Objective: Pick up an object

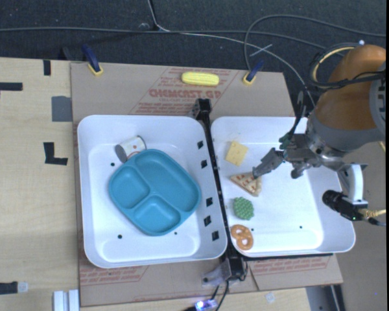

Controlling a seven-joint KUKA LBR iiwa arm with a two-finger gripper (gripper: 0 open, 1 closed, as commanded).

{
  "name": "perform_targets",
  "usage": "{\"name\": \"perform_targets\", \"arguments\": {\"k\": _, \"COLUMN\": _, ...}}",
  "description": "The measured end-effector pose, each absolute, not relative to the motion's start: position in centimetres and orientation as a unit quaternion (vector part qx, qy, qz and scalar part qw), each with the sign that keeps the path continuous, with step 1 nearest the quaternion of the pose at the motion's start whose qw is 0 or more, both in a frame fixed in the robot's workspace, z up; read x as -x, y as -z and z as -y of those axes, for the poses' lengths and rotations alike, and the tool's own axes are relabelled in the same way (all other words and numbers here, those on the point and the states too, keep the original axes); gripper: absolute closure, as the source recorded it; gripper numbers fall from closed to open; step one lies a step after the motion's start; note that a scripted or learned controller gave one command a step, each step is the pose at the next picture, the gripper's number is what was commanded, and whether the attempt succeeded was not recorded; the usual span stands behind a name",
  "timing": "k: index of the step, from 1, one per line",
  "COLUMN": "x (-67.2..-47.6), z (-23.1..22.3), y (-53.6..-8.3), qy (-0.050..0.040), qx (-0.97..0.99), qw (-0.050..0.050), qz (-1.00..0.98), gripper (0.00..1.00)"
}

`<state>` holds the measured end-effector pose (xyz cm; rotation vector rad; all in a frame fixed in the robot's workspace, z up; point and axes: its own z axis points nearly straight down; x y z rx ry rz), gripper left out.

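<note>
The right white bin (311,229) holds a yellow cheese-like square (236,153), a triangular pizza-like slice (247,183), a green bumpy piece (243,207) and a brown pretzel (242,237). My gripper (262,168) hangs over the right bin, its dark fingers reaching left and down to just right of the slice's upper corner. Nothing shows between the fingers. The orange-banded arm (350,89) comes in from the right.
The left white bin (91,193) holds a blue divided tray (154,190) and a small tipped cup (129,148). A yellow corn cob (200,78) lies on the cardboard behind the bins. Cables run across the dark floor at the top.
</note>
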<state>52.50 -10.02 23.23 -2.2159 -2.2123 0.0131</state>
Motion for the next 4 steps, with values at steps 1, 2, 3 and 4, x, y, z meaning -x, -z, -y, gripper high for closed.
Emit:
{"name": "perform_targets", "arguments": {"k": 1, "x": -52.7, "z": 10.0, "y": -23.8, "qy": -0.0007, "qx": 0.707, "qw": 0.001, "qz": 0.708, "gripper": 0.0}}
{"name": "perform_targets", "arguments": {"k": 2, "x": -52.7, "z": 10.7, "y": -17.7, "qy": -0.0027, "qx": 0.707, "qw": 0.003, "qz": 0.707, "gripper": 0.0}}
{"name": "perform_targets", "arguments": {"k": 3, "x": -52.0, "z": 10.7, "y": -11.3, "qy": -0.0029, "qx": 0.707, "qw": 0.004, "qz": 0.707, "gripper": 0.0}}
{"name": "perform_targets", "arguments": {"k": 4, "x": -52.0, "z": 10.7, "y": -8.4, "qy": -0.0005, "qx": 0.707, "qw": 0.0, "qz": 0.707, "gripper": 0.0}}
